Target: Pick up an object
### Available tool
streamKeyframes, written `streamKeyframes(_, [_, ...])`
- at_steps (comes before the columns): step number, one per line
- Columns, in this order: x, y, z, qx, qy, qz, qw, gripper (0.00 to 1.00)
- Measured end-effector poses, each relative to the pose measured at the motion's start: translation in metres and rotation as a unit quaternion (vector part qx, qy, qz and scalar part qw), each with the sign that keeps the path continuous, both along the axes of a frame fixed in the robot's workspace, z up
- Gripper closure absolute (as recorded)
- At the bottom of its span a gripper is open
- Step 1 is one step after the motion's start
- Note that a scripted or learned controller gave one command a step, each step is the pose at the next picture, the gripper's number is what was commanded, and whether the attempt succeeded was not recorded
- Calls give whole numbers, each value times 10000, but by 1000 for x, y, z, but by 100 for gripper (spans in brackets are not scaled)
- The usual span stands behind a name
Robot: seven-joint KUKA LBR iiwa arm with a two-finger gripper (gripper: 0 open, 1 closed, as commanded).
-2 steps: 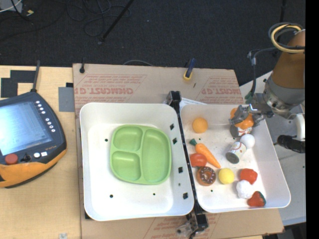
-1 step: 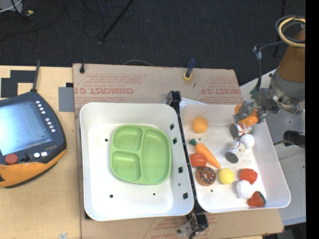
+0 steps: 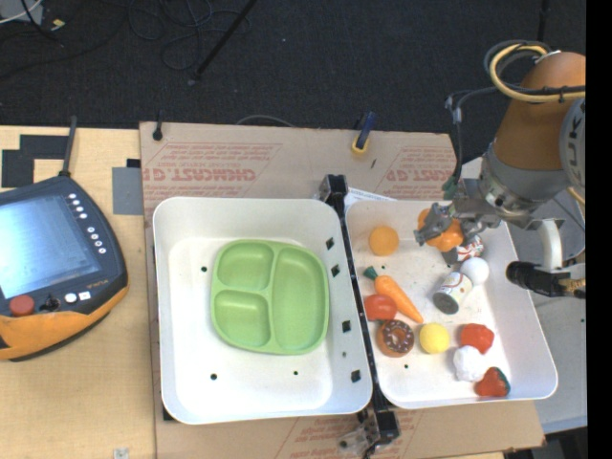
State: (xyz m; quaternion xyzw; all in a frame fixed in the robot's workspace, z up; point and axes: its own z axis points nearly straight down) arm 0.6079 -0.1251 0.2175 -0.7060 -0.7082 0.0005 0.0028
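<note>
My gripper [image 3: 442, 229] hangs over the far part of the right bin [image 3: 535, 352], at the end of the grey arm with the orange band. A small orange object [image 3: 446, 240] sits between its fingers, and the gripper is shut on it. Just right of it lies a small red and white piece [image 3: 469, 251]. An orange ball [image 3: 383, 240] rests to the gripper's left. Closer to the front lie a carrot [image 3: 399, 295], a red tomato [image 3: 380, 306], a chocolate donut [image 3: 395, 337], a yellow lemon [image 3: 434, 337] and a white and grey bottle [image 3: 457, 287].
The left bin [image 3: 182, 256] holds a green divided plate [image 3: 270, 295]. A red pepper [image 3: 475, 336], a white lump [image 3: 467, 362] and a strawberry [image 3: 491, 382] sit at the right bin's front right. A teach pendant [image 3: 53, 256] lies on the bench at far left.
</note>
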Motion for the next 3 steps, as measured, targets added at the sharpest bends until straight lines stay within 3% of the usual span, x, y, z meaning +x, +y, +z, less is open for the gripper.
streamKeyframes(2, [-20, 97, -9, -2, 6, 2, 10000, 100])
streamKeyframes(3, [-10, 150, 2, -9, -10, 5, 10000, 100])
